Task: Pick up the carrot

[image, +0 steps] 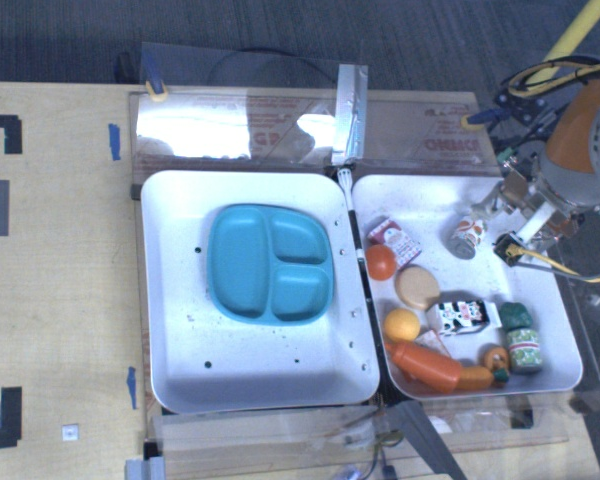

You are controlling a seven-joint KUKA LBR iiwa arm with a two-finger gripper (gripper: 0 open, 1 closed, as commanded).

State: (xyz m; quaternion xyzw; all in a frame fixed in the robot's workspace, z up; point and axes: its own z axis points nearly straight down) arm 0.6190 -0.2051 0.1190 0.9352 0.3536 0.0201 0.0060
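The carrot (pixel 435 366) lies at the lower edge of the right bin (pixel 568 320), along its front wall, with a yellow fruit (pixel 401 324) touching its left end and a green box (pixel 523 348) near its right end. The pick-up is not yet done: nothing has been lifted, and the descent, the grasp and the lift all remain. The claw (pixel 515 213) hangs at the upper right of this bin, beside a small can (pixel 467 236), well apart from the carrot. It does not hold the carrot, but whether it is open or closed cannot be told.
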